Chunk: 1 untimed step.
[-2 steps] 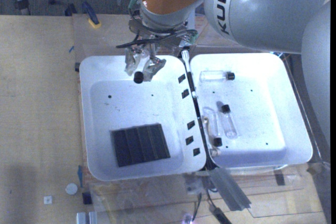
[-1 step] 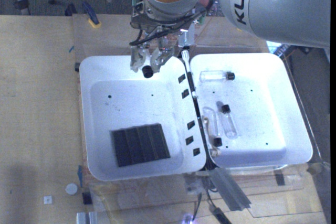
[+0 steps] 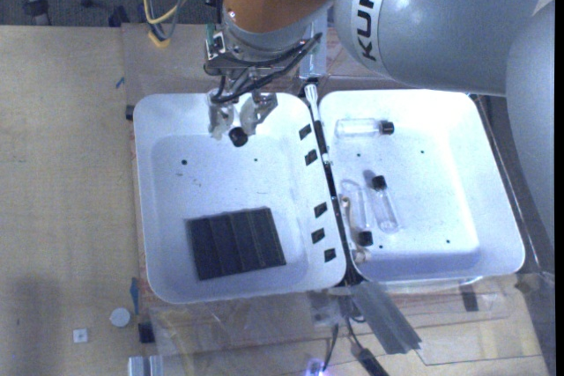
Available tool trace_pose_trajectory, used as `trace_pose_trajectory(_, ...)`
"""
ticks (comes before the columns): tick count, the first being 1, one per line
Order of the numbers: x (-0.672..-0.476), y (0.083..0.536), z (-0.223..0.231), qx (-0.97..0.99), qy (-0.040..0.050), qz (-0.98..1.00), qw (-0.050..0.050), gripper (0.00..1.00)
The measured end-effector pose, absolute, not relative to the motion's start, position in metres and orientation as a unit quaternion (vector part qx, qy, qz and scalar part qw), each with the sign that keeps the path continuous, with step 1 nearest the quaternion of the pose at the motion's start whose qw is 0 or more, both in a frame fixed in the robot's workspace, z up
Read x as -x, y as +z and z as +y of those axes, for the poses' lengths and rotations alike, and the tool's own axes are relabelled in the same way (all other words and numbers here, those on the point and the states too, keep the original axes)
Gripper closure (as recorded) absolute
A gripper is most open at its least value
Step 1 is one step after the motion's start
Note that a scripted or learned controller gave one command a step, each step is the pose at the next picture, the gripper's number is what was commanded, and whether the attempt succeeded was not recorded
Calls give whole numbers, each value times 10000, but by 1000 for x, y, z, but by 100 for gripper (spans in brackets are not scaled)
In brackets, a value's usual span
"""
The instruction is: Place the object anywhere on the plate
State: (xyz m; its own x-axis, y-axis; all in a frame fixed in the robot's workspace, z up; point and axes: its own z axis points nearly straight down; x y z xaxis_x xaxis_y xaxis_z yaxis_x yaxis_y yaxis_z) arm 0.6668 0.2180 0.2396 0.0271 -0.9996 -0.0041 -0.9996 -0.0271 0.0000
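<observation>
We are seeing the hand hovering over the far end of the left bin (how far open it is, we cannot tell). The plate, a dark ribbed square, is lying flat near that bin's front. Clear, black-capped vials are lying in the right bin, well apart from the plate.

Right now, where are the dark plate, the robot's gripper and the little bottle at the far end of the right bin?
plate [image 3: 236,244], camera view, middle of its ribbed top.
gripper [image 3: 236,121], camera view, its lower end.
bottle [image 3: 359,128], camera view, middle of its clear body.
</observation>
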Motion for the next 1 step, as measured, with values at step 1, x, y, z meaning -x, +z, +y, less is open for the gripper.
trace_pose_trajectory(1,-635,297,227,8133,1,5819,42,100)
